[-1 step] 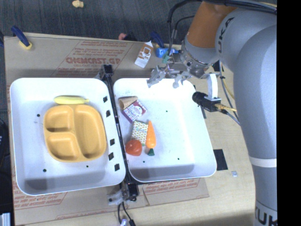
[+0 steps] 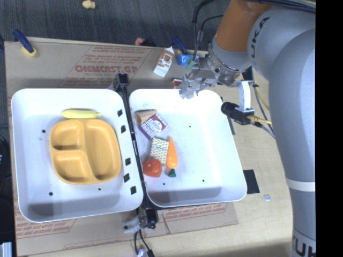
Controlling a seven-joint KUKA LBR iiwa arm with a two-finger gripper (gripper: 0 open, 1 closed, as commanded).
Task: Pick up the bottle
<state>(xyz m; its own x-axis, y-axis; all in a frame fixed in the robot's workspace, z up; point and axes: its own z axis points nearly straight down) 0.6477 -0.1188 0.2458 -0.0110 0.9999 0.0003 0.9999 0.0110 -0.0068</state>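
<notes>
on the near part of the bench (image 2: 203, 218) two white bins sit side by side, touching along their middle rims. in the right bin (image 2: 214, 159), nearest the camera, a red tomato-like piece (image 2: 152, 167) lies against an orange carrot (image 2: 171, 154), with a checkered packet (image 2: 158, 149) touching both just beyond them. farther in lie a purple packet (image 2: 153, 126) and a cone (image 2: 143, 115), close to the bin's left wall. the left bin (image 2: 27, 143) holds a yellow divided plate (image 2: 86, 150), and a banana (image 2: 80, 113) lies along the plate's far edge. the grey arm (image 2: 284, 90) comes in from the right, its orange band (image 2: 241, 20) above the wrist, and the jaws hang over the far rim of the right bin, nothing visible between them; whether they are spread or pressed together cannot be told. the bottle (image 2: 164, 62), small and white with a brown label, lies tilted on the bare bench beyond the right bin's far rim, outside both bins. it sits to the left of the jaws and a little farther back, near them but apart. a small blue object (image 2: 183, 59) lies just beside the bottle, between it and the wrist.
</notes>
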